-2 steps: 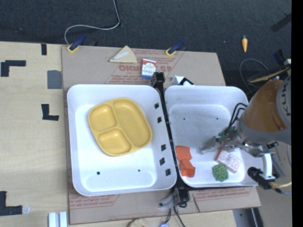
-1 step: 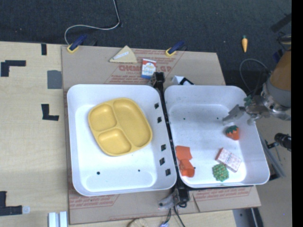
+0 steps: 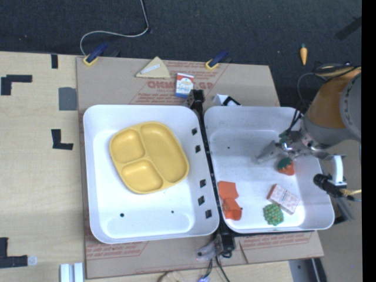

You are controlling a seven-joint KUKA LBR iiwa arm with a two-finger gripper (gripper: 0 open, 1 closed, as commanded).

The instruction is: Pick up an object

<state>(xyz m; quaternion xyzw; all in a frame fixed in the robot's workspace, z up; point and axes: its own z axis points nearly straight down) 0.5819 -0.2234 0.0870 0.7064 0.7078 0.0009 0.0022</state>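
Dark carpet floor (image 3: 235,16), wood bench (image 3: 35,175) w/ brown cardboard sheet (image 3: 247,84).

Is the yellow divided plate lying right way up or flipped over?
Right way up: the yellow divided plate lies flat in the left bin, its three compartments facing up.

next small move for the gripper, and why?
Probably a short drop straight down. The gripper sits in the right bin just above the small orange-and-green toy, the nearest thing, with nothing visibly between the fingers.
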